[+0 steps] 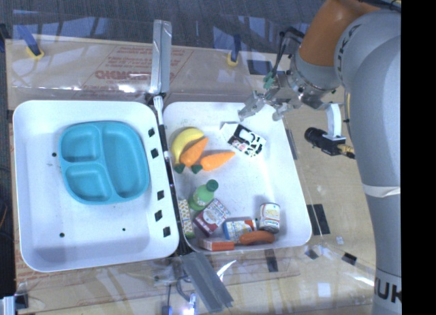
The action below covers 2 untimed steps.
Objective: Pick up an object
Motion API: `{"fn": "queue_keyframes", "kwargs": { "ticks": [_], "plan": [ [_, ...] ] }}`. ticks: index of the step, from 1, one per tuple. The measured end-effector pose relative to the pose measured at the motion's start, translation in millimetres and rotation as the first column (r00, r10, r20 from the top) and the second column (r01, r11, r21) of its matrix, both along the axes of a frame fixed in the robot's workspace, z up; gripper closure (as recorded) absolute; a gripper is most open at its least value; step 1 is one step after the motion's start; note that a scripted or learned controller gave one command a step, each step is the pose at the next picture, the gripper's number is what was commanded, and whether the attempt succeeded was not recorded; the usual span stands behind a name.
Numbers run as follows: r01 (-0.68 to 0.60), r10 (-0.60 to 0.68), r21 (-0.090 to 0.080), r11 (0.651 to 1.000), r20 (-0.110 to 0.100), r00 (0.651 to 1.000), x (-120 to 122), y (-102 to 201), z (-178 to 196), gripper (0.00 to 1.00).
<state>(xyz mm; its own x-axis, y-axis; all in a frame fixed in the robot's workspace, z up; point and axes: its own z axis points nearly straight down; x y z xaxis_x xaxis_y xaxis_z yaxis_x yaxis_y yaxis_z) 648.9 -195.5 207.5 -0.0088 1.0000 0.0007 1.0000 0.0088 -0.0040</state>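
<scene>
2 white bins [41, 170] on bench [327, 279]

We cannot read the small packages [225, 223] crowded at the near wall of the right bin [289, 170]. The arm [371, 102] is cut by the upper edge.

The gripper [262, 106] hangs over the far edge of the right bin [286, 191], near a black-and-white packet [246, 142], two carrots [204, 155], a banana [182, 141] and a green bottle [202, 195], while the left bin [34, 191] holds a blue divided tray [103, 160].
</scene>
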Motion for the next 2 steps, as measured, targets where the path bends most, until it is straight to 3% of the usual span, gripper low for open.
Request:
{"fn": "queue_keyframes", "kwargs": {
  "ticks": [1, 2],
  "plan": [
    [-0.149, 0.149, -0.011, 0.989, 0.025, 0.989, -24, 37, -92, 0.0],
    [-0.267, 0.267, -0.003, 0.964, 0.005, 0.964, -32, 79, -113, 0.0]
  ]
}}
